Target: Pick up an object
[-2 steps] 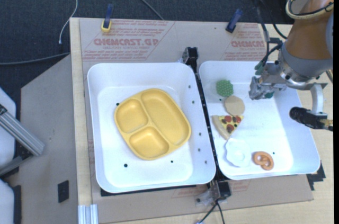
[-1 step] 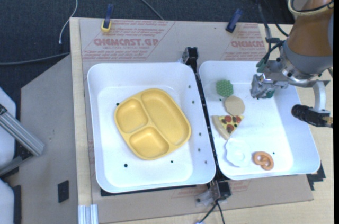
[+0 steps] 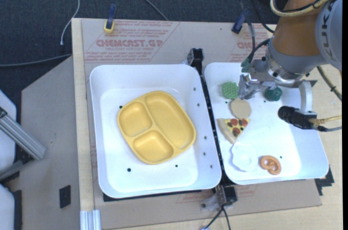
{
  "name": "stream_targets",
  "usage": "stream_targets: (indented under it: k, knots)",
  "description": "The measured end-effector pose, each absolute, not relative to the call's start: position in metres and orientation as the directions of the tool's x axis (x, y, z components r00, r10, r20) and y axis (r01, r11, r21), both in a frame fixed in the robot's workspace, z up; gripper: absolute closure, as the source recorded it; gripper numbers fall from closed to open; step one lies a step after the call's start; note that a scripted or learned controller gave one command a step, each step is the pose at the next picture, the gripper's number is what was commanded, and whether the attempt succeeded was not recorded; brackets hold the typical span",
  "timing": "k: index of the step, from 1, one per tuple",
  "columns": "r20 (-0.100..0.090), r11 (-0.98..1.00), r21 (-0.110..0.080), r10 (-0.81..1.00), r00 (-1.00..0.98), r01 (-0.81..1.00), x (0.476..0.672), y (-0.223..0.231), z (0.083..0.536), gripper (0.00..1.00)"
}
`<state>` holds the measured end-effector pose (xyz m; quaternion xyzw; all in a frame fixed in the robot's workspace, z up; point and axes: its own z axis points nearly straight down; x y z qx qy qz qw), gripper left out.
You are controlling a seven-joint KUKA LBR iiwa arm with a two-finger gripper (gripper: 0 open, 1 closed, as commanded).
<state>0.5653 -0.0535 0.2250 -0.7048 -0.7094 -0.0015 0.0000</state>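
Note:
My gripper [image 3: 247, 87] hangs over the far part of the right bin [image 3: 310, 161], below the orange-banded wrist. It is just above a tan round cookie [image 3: 240, 109] and right beside a green textured piece [image 3: 229, 89]. A dark green round item [image 3: 273, 94] lies to the gripper's right. Nearer the front lie a pizza slice [image 3: 234, 128], a white disc [image 3: 241, 159] and a small pretzel [image 3: 270, 164]. I see nothing held in the gripper.
The left bin [image 3: 106, 115] holds a yellow divided plate [image 3: 156, 126]. A black cylindrical part [image 3: 293, 115] with a cable sticks out over the right bin's right side. Clamps sit at the bench's far edge [image 3: 110, 24].

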Motion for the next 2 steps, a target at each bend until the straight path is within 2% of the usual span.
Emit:
stream_targets:
  k: [2]
  knots:
    - [0.003, 0.007, 0.000, 1.000, -0.007, 1.000, 0.565, 0.059, 0.218, 1.00]
